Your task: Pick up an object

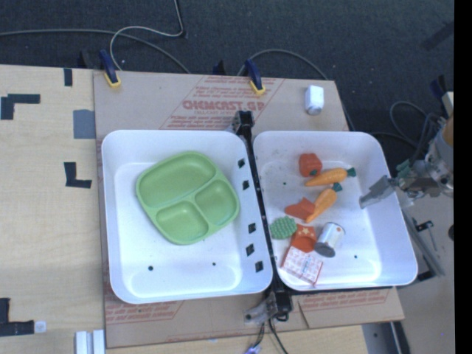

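- While the gripper (380, 190) hung at the right bin's (369, 271) right rim, its grey tip reached just over the wall; whether it was open could not be told, and nothing showed in its hold.
- Within that bin, a red-orange piece (310, 164) lay toward the far edge, with a carrot (329, 176) just beside it, pointing at the right wall.
- A second carrot (321, 205) lay nearer the middle, touching an orange wedge-shaped piece (299, 210).
- Toward the near-left corner sat a green ridged disc (283, 228), a small red piece (302, 239), a silver can (329, 239) on its side, and a red-patterned card (302, 265), all close together.
- The left bin (125, 271) carried a green divided plate (187, 196), lying flat across its middle.
- Beyond the bins, on the cardboard sheet (147, 102), a small white cylinder (314, 99) rested near the far right corner, and two blue-and-yellow clamps (110, 70) gripped its far edge.
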You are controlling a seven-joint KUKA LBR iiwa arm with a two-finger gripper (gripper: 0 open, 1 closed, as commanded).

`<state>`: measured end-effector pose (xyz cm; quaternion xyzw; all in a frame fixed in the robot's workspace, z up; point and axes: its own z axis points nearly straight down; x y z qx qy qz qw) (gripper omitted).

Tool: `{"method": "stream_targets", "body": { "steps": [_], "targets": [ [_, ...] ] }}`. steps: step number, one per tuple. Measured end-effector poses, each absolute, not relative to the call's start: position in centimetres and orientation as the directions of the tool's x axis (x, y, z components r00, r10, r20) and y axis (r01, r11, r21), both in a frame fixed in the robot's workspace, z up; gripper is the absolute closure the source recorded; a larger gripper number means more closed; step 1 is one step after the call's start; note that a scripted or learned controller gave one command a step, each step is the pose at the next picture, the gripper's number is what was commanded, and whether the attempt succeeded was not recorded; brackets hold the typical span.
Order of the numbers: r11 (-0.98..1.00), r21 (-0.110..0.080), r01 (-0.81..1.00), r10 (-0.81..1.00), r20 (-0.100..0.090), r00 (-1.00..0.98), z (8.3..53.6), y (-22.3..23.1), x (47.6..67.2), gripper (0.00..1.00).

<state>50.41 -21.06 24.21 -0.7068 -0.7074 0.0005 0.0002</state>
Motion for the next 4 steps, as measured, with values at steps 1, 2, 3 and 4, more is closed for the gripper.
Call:
{"method": "stream_targets", "body": {
  "steps": [1, 2, 3, 4],
  "targets": [
    [0.001, 0.008, 1.0, 1.0, -0.001, -0.001, 9.7, -14.9, 50.7, 0.0],
    [0.002, 0.006, 1.0, 1.0, -0.002, -0.002, 8.7, -17.2, 57.6, 0.0],
    [0.004, 0.004, 1.0, 1.0, 0.001, -0.004, 8.6, -9.4, 62.4, 0.0],
    [0.003, 0.001, 1.0, 1.0, -0.002, -0.003, 8.5, -9.6, 66.3, 0.0]
  ]
}}
